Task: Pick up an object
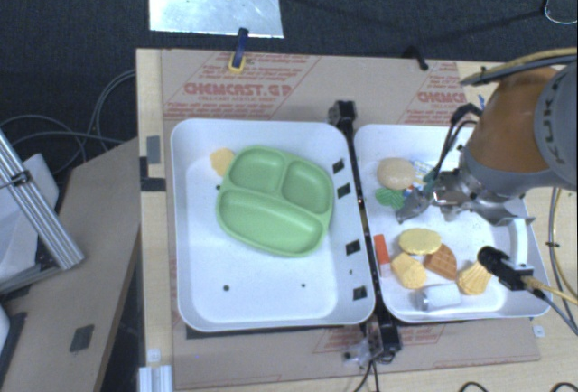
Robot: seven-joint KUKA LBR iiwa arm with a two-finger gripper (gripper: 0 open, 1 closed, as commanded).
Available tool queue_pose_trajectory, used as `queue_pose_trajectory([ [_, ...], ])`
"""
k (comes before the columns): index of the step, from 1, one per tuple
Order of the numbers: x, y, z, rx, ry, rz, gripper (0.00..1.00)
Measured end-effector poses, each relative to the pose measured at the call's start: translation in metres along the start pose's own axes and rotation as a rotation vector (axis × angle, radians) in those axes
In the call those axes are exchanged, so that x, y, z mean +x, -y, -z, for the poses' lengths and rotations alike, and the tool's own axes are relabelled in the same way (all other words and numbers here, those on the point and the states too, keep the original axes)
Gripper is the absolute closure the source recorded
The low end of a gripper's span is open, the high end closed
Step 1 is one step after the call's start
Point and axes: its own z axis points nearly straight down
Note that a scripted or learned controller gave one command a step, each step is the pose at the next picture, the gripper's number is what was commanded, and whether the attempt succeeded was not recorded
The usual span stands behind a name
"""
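Note:
The right bin (519, 291) holds toy food: a beige bun (395, 172), a small green piece (389, 197), a yellow round slice (420, 241), a yellow piece (408, 271), an orange-brown waffle piece (442, 263), a yellow piece (474, 278), a white cylinder (440, 297) and a red stick (381, 247). My gripper (414, 204) hangs low over the bin's upper middle, just right of the green piece and below the bun. Its fingers are small and blurred, and nothing shows clearly between them.
The left bin (194, 282) carries a green divided tray (275, 200) with a yellow piece (222, 162) at its upper left corner. A black divider with clips (352, 200) separates the bins. The arm's grey and orange body (515, 142) covers the right bin's upper right.

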Motion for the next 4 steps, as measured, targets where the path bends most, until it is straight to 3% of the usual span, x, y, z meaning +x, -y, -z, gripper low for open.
queue_pose_trajectory([
  [1, 0.007, 0.0, -0.044, 0.0, 0.0, 0.0, 0.0],
  [2, 0.007, 0.0, -0.062, -0.003, 0.001, -0.001, 0.0],
  [3, 0.007, -0.001, -0.051, -0.005, 0.001, -0.001, 1.0],
  [4, 0.006, -0.001, -0.008, -0.008, 0.002, 0.002, 1.0],
])
